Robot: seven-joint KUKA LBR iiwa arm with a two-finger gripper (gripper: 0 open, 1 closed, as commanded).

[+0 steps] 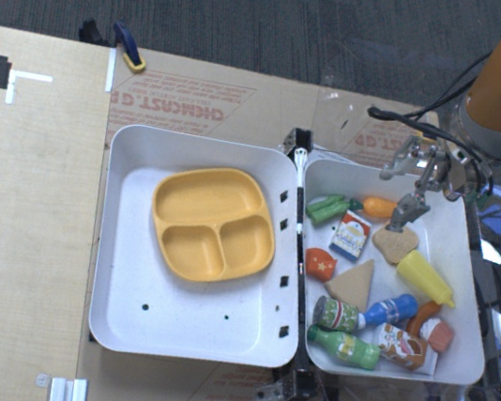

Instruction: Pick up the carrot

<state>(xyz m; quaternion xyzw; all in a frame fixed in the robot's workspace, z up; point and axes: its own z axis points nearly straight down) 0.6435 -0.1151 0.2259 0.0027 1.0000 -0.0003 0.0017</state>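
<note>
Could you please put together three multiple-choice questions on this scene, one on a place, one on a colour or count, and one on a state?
1. Where does the carrot lie?
A. In the right bin, near its far edge
B. On the yellow plate
C. On the cardboard outside both bins

2. What colour is the divided plate in the left bin?
A. Blue
B. Yellow
C. Red

3. How does the hand stand to the carrot?
A. It has lifted the carrot over the left bin
B. It hangs beside the carrot, above the right bin
C. It rests on the plate

Answers:
1 A: the orange carrot sits by the green item at the right bin's far side.
2 B: the three-section plate is plainly yellow.
3 B: the hand hangs just right of the carrot, which lies in the bin.
</note>
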